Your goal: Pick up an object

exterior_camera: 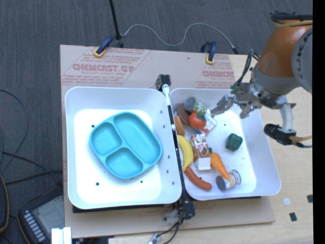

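Observation:
My gripper (229,113) hovers over the back of the right bin (264,151), open, with nothing between its fingers. Its left finger (220,106) points toward a red tomato (196,120) with a green top. A dark green piece (234,142) lies alone just in front of the gripper. Farther left and nearer the front are a yellow banana (186,152), a small printed box (201,145), a white cube (203,163), an orange carrot (219,164), a red sausage (198,179) and a small can (230,180) on its side.
The left bin (76,136) holds a blue three-part plate (125,144). A grey round item (190,104) lies at the back of the right bin. Two clamps (103,47) (210,52) and a cable sit along the board's far edge.

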`<state>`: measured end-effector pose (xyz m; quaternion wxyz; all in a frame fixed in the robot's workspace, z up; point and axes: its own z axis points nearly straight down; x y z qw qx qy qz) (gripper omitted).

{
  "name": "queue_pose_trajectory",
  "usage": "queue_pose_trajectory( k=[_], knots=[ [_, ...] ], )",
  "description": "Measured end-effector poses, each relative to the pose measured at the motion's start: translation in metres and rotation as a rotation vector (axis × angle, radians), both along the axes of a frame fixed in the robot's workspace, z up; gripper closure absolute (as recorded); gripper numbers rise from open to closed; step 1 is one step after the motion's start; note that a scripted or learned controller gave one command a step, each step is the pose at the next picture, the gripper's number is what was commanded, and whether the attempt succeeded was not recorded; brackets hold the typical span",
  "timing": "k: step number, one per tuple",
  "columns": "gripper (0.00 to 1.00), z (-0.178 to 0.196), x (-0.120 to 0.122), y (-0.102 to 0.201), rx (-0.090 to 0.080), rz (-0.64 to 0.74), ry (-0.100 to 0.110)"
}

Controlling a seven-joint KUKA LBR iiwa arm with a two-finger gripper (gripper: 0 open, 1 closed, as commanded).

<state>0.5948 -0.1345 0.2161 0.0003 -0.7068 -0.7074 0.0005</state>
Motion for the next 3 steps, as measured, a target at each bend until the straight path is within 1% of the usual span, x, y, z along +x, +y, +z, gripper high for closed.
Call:
queue_pose_trajectory(
  k=[1,2,3],
  knots=[
    [0.00,-0.079,0.007,0.010,0.000,0.001,0.003],
    [0.00,-0.128,-0.035,0.025,-0.002,-0.001,-0.007],
    [1.00,-0.117,-0.034,0.025,-0.003,-0.002,-0.011]
  ],
)
